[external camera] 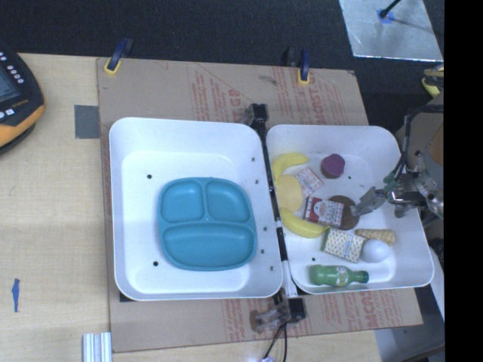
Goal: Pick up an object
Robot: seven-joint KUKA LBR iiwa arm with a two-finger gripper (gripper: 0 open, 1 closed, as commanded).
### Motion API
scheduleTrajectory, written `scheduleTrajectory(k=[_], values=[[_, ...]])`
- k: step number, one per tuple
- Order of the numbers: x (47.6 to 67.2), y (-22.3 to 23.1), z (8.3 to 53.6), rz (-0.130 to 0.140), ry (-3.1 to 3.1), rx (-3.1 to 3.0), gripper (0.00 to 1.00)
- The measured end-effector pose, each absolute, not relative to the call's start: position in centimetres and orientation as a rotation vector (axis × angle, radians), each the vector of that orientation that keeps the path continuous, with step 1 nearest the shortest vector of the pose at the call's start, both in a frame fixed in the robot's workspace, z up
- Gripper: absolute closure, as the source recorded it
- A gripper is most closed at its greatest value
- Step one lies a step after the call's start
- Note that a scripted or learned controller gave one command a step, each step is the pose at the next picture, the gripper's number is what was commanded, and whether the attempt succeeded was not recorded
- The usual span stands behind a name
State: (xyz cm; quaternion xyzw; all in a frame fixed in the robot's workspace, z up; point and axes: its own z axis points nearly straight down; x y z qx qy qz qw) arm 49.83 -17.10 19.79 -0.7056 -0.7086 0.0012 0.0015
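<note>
The gripper hangs over the right side of the right bin, reaching in across its right rim, and its two fingers stand spread apart with nothing between them. Their tips sit just beside a brown round object near the bin's middle, which lies touching a small red-and-white packet. A banana curves along the bin's left wall, hard against the divide between the bins, with another small packet beside it. A purple round piece lies apart toward the back, with bare white floor around it and toward the far right corner. Near the front edge things crowd: a green bottle lies on its side along the front wall, a patterned packet, a white ball and a tan waffle-like piece close together. The left bin holds a blue divided plate at its centre, with open white floor all round it.
</note>
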Motion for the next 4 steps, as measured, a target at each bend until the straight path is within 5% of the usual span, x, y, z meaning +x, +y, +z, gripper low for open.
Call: scheduleTrajectory(k=[1, 2, 3, 4], values=[[57.6, -12.4, 9.0, -0.001, -2.238, -2.212, 0.0], [63.1, -9.7, 10.7, -0.005, -2.232, -2.215, 0.0], [64.9, -10.6, 9.2, 0.04, -2.183, -2.195, 0.0], [65.9, -7.3, 20.0, -0.01, -2.234, -2.217, 0.0]])
